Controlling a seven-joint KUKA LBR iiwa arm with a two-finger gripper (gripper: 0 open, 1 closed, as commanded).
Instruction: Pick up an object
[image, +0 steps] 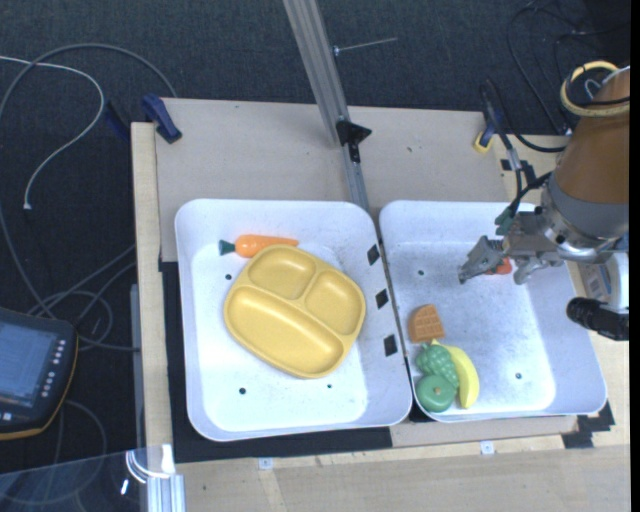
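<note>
The gripper (497, 262), fingers apart with a small orange piece (505, 266) between them, hangs over the right bin (530, 400), while toy food (440, 372) lies clustered at its near-left corner

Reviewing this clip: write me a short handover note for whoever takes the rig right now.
Gripper: over the right bin, upper part; something small and orange-red sits by its fingers, grasp unconfirmed.
Right bin's lower left corner: waffle piece, green grapes, banana, green round toy.
Left bin: yellow divided plate, toy carrot.
Done: no pick confirmed.
Left: lift an object.
</note>
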